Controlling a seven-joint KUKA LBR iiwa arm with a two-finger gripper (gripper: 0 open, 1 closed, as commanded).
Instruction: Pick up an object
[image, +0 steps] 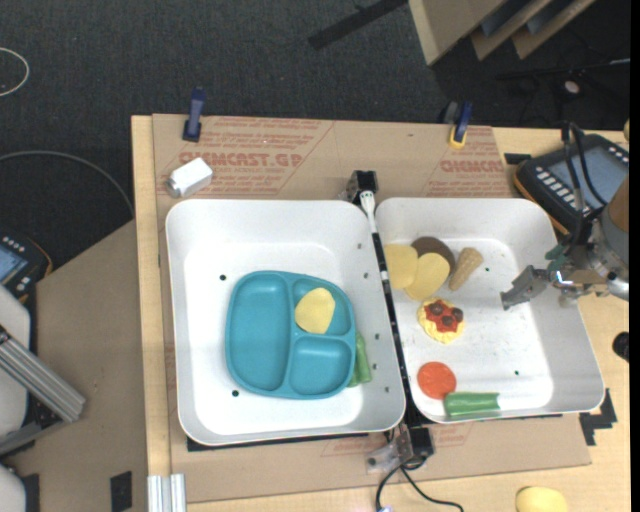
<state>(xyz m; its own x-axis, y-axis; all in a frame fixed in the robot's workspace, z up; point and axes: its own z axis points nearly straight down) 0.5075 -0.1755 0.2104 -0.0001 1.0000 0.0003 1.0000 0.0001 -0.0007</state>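
Because shot from above at a slant, cannot tell the spread of the grey two-finger gripper: too dark and too small to judge. Hangs over bare floor in the right half of the right shallow white plastic bin, with nothing seen in its grasp. Joins the grey arm reaching in from the right.

Well apart to the left, 7 toys in that same bin. Nearest, a tan cone, tilted. Just beside it, a brown disc partly under 2 pale yellow round slices, overlapping, the other slice close to the bin's left wall. Below those, a small round yellow pizza with red topping. Lower still, a flat orange-red disc, touching or nearly touching a green cylinder lying along the front wall.

Across the divide, in the left shallow white plastic bin, a teal divided plate carrying 1 yellow oval piece in its upper right compartment. Against the plate's right rim, a green strip.

Outside the bins, on the brown board, a white block near the left bin's far corner, plus 2 blue clamps on the far edge.
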